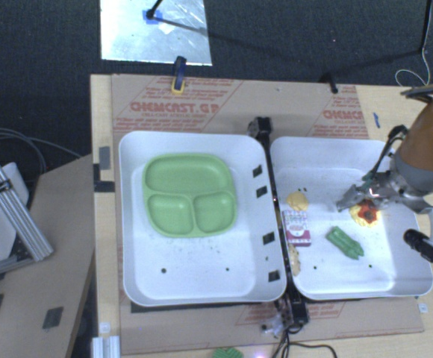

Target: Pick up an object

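Observation:
My gripper (357,198) hangs low over the right bin (403,278), reaching in from the right on the grey arm with the orange band. Directly beside and just below its tip lies a small red and yellow object (366,215); whether they touch I cannot tell. A green object (346,242) lies a little nearer the front of the bin. A yellow object (298,200) and a pink and white packet (298,228) rest by the bin's left wall, with a small tan piece (294,258) below them.
The left bin (138,274) holds a pale green divided plate (189,194). A black divider with clips (275,222) runs between the bins. A black fitting (424,245) on the arm overhangs the right bin's right rim.

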Available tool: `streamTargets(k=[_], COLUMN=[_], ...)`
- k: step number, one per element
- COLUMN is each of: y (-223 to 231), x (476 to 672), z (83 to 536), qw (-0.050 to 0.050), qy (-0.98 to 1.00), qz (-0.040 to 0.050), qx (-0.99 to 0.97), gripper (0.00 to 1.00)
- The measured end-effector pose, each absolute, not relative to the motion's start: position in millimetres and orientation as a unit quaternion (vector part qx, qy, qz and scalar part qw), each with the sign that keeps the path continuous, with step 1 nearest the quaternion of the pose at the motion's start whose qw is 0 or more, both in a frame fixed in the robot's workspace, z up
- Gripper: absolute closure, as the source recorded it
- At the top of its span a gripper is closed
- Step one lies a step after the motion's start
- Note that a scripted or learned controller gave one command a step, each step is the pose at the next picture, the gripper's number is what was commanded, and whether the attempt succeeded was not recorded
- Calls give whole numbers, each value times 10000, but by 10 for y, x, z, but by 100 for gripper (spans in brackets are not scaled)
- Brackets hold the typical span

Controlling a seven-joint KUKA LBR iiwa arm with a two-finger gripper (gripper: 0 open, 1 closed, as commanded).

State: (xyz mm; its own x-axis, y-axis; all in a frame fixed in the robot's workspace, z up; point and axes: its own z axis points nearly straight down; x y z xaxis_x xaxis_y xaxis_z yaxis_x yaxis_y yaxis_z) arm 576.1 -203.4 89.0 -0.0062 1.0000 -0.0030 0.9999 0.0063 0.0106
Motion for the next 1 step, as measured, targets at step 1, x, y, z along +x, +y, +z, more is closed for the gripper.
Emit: streamTargets(k=[1], y=[-2069], x=[5778], z=[1037], qw=[125], qy=[7088], qz=[43], qx=[7053], gripper=[100])
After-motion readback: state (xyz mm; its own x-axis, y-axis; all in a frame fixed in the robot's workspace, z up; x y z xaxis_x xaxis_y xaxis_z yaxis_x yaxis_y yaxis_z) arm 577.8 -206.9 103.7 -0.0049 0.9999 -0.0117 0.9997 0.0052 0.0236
